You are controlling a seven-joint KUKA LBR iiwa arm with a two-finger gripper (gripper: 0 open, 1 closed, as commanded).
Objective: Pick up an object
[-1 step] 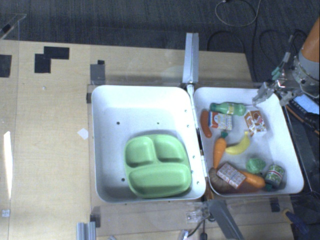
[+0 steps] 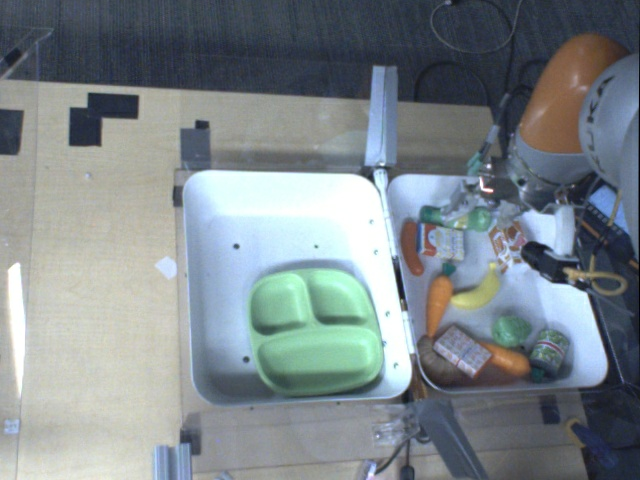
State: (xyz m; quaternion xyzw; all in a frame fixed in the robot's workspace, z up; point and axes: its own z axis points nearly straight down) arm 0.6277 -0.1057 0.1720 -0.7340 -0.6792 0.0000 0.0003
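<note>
1. Banana [image 2: 478, 290]: I see it mid right bin [image 2: 598, 368], between a carrot [image 2: 437, 304] and the gripper [image 2: 487, 200].
2. Gripper: hovers over the bin's far clutter; I cannot tell its state.
3. Advice: I would descend straight, centred, avoiding neighbours.
4. Green tray [image 2: 315, 332]: left bin.

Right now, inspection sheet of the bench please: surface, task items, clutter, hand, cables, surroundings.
Surface: wooden bench with two white bins side by side.
Task items: right bin holds a banana, two carrots, a green can and small packets.
Clutter: green divided tray in the left bin.
Hand: hand low over the right bin's far end; grip unclear.
Cables: black loops on the floor beyond the bench.
Surroundings: dark carpet.
</note>
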